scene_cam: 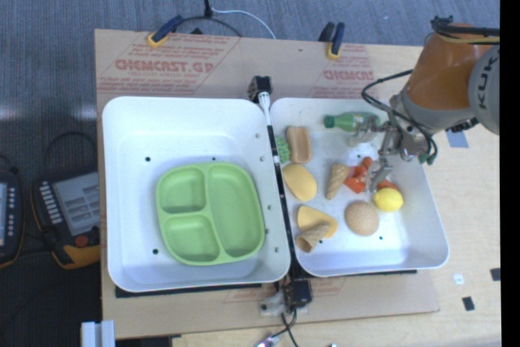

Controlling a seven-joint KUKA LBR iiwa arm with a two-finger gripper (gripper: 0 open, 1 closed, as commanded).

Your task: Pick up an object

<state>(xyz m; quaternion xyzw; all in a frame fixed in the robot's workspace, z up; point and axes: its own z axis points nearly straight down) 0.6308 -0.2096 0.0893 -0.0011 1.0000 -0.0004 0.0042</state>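
— Where's the arm [452,81] right now?

— Reaching in from three o'clock, orange band up by the bench's top right corner. The gripper [383,165] hangs over the right bin [422,244], at about one o'clock from that bin's middle.

— Has it got anything?

— Can't tell. From here the jaws blur into the cables, so I can't say how far apart they stand, and I see nothing clearly held between them. Just below the tip sits a small orange-red piece [357,177], touching or nearly so — I can't tell which.

— What else is in that bin?

— Plenty. A lemon [388,199] at four o'clock from the gripper, close by. A round tan ball [361,218], maybe a potato, at six o'clock. An ice-cream cone [335,180] just left of the orange-red piece. A yellow, mango-like fruit [299,182] toward nine o'clock, near the bin's left wall, with a hot dog bun [299,144] above it and something green [282,148] wedged at the wall. A cheese-coloured wedge [314,218] lies at the bottom left with another cone-shaped piece [311,238] touching it. A green bottle [345,122] lies on its side at twelve o'clock, near the top wall.

— And the left bin [130,199]?

— A green divided plate [211,213], three compartments, sitting a bit toward five o'clock of that bin's middle
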